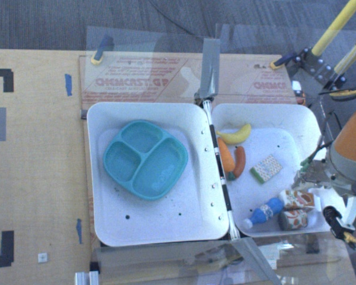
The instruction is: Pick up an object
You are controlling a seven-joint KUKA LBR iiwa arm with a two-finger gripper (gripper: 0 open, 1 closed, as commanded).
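I judge that the pick is not done yet: nothing is lifted, and every object lies on the floor of the right bin (285, 119). My claw (311, 174) is low at the right wall of this bin. Whether it is open or closed I cannot tell, because the parts there are small and mixed with cables.

The things nearest to my claw are in the near right corner of the bin: a can (294, 219) lying on its side, a small pack (296, 198) touching it from behind, and a blue bottle (264, 212) with a white cap just left of the can. These three form one tight group, so I think taking one alone may be difficult. A green sponge (266, 168) lies apart, near the middle of the bin. By the left wall lie a carrot (226, 156) and a sausage (240, 161) side by side, with a banana (237, 134) behind them.

What is left, in my opinion: to choose one thing, close on it and raise it.
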